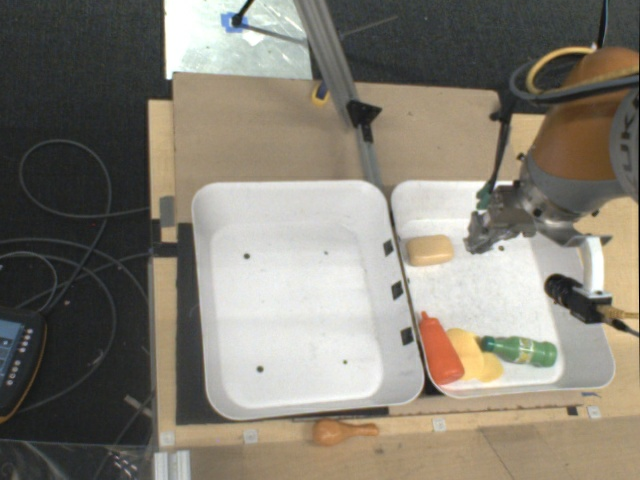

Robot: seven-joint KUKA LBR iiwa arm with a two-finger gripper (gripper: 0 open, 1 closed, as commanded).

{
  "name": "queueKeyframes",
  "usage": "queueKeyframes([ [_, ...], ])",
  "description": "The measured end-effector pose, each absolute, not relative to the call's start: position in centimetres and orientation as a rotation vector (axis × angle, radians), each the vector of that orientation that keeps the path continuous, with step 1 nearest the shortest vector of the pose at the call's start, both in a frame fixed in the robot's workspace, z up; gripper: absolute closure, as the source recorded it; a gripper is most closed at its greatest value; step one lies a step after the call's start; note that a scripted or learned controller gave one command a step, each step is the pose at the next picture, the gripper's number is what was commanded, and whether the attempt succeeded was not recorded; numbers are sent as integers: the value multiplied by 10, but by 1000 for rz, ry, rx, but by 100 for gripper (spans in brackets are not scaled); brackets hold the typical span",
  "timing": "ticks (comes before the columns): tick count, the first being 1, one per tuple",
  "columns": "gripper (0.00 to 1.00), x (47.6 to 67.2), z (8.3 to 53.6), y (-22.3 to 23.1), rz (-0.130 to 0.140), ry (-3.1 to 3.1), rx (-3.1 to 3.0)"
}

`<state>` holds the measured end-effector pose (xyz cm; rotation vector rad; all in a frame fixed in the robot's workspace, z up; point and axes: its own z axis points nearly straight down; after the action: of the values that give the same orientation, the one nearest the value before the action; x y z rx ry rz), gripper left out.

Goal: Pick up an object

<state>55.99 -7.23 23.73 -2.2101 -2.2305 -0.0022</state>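
Illumination even and moderately bright, diffuse from overhead. Both white bins (290, 203) read near overexposed, surface texture faint. Soft, short shadows fall beneath the arm (585, 118) onto the right bin's floor. A bright glare patch lies on the floor (235, 18) beyond the bins. Overall focus slightly soft; dark carpet left of the bins shows grain.

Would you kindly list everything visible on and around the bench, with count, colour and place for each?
Bins: two, white, side by side on the bench.
Sponge-like block: one, tan, upper left of the right bin.
Bottle: one, red-orange, right bin's lower left wall.
Yellow object: one, yellow, beside the red-orange bottle.
Green bottle: one, green, lying in the right bin's lower part.
Wooden object: one, brown, on the bench below the bins.
Handheld pendant: one, dark, far left on the floor.
Gripper: one, grey, over the right bin, right of the block.
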Motion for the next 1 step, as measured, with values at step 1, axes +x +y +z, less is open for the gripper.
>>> queueKeyframes([
  [1,100,563,239,-20,-5,-2232,-2210],
])
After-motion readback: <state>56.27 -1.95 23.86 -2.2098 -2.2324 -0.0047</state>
